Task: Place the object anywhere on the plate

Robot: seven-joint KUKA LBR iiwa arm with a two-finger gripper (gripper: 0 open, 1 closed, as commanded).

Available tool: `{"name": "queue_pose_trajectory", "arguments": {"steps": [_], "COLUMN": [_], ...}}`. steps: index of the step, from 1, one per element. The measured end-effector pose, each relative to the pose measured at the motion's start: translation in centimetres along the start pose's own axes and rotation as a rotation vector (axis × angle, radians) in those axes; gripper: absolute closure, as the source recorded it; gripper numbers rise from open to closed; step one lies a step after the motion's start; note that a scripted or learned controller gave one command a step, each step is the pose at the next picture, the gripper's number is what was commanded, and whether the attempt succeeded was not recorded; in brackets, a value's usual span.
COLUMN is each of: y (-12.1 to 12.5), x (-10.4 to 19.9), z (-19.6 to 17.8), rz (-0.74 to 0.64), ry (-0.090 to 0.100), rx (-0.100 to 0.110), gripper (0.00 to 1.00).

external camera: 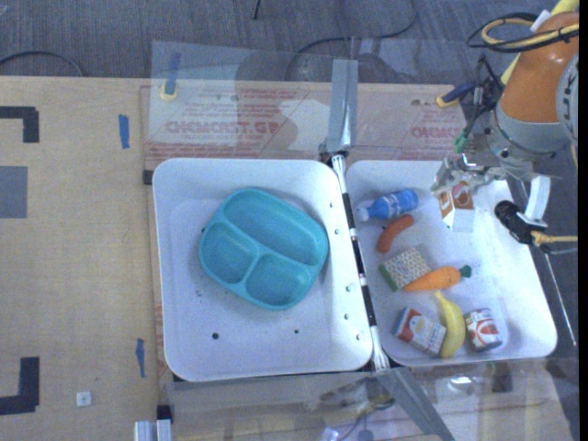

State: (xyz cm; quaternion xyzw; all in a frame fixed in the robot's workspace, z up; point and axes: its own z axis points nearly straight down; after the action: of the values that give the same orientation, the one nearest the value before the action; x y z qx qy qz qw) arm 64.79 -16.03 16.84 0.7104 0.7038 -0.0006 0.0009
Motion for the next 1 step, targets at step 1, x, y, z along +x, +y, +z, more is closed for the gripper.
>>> {"name": "queue_pose_trajectory", "arguments": {"steps": [1], "y": [1.9], "x": [6.91], "z": [0.93], "rz": [-0.289], "ry": [0.002], "rx": [-0.002], "gripper": [1.0]}}
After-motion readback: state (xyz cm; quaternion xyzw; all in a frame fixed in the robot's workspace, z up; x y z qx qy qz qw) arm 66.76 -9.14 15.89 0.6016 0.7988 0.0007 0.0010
